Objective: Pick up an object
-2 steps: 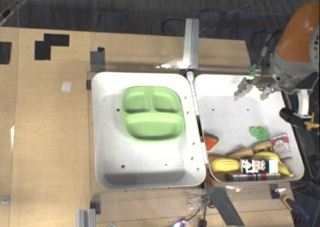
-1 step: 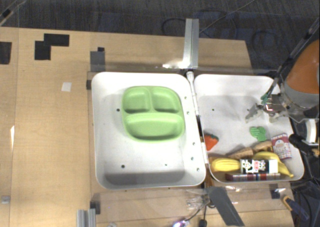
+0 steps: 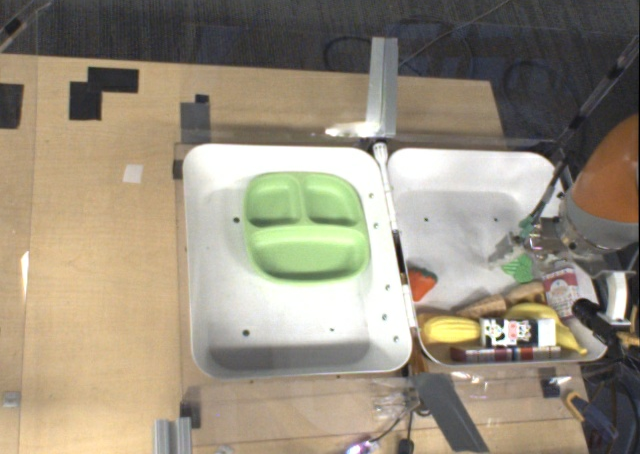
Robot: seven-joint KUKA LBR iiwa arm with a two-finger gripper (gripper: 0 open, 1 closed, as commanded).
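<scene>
The right bin (image 3: 455, 187) holds a heap of small objects along its near edge. Among them are a yellow banana (image 3: 452, 328), a black and white box (image 3: 518, 332), a brown stick-like piece (image 3: 497, 299) and a red and orange toy (image 3: 422, 283). A small green object (image 3: 518, 267) lies just below my gripper (image 3: 515, 243), and a red and white item (image 3: 562, 292) sits beside it. My gripper hangs low over the right side of this bin. I cannot see whether anything is held.
The left bin (image 3: 215, 272) holds a green divided plate (image 3: 303, 225) in its far half. A metal post (image 3: 383, 87) stands behind the seam between the bins. The arm's orange band (image 3: 608, 177) is at the right edge. Wooden bench lies to the left.
</scene>
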